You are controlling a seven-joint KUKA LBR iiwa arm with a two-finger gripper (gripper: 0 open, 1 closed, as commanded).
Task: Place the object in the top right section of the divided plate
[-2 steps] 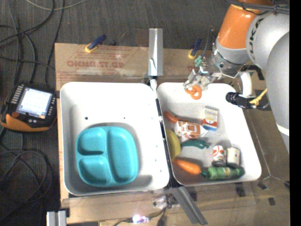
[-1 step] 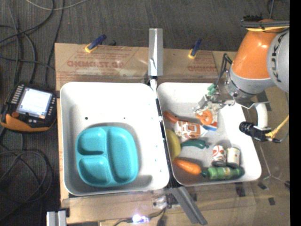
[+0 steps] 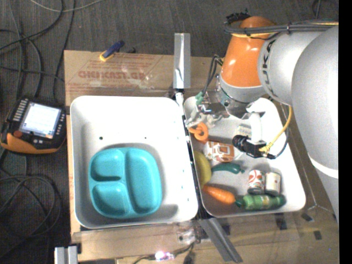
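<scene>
Grey arm [image 3: 308, 76] hiding end effector [image 3: 204, 111] fingers

left bin [image 3: 82, 114]: teal divided plate [image 3: 126, 181] | right bin [image 3: 294, 186]: carrot [image 3: 219, 194], banana [image 3: 203, 168]

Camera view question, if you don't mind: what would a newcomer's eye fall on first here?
Probably the big grey and orange arm reaching in from the right, its claw low over the top left corner of the right bin. Next, the turquoise divided plate lying alone in the left bin. Then the clutter in the right bin: a carrot, a banana and a green bottle.
</scene>
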